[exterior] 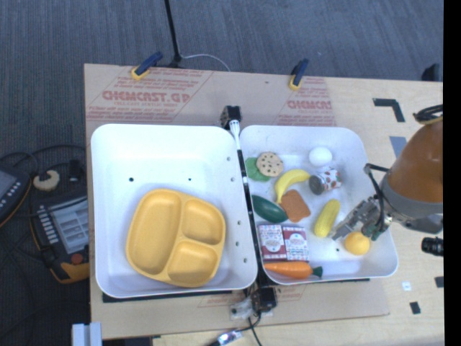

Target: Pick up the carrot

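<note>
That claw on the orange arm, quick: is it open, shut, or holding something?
Gripper: cannot be told from this view; it hangs in the right bin beside a lemon, away from the carrot.

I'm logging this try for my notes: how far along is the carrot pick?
Done: nothing visible yet. The carrot lies at the right bin's near edge. In hand: the end effector sits beside the lemon, apart from the carrot. Left: reaching, grasping, lifting.

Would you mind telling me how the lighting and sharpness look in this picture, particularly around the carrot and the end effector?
Camera view: even, soft light; the carrot is clear against the right bin, with only faint shadow; no strong glare on the white plastic; the end effector is slightly soft and its fingers hard to resolve; overall mild blur.
</note>
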Robot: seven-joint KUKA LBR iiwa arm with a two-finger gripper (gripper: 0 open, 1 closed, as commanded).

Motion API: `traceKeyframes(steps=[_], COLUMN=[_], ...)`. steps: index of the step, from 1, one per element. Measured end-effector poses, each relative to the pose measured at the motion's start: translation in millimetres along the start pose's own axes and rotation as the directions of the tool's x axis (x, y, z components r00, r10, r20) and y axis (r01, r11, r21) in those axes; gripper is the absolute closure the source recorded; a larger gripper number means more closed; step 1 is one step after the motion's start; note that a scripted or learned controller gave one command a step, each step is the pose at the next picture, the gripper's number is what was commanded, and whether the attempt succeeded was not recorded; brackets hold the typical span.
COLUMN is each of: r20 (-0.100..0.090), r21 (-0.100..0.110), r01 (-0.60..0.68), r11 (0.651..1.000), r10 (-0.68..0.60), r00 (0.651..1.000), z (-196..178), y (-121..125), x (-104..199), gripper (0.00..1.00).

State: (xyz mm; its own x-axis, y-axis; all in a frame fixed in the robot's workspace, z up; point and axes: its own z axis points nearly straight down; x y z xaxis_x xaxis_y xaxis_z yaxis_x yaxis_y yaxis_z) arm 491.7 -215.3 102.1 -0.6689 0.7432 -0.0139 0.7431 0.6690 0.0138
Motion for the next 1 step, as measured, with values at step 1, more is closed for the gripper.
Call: traceKeyframes(steps=[1], r20=[-0.013], r21=[0.012], r01=[-0.456], r11=[0.89], r10=[0.456], r00=[0.89], z=[10.0], y=[-5.3], x=[-0.9], gripper=[1.0])
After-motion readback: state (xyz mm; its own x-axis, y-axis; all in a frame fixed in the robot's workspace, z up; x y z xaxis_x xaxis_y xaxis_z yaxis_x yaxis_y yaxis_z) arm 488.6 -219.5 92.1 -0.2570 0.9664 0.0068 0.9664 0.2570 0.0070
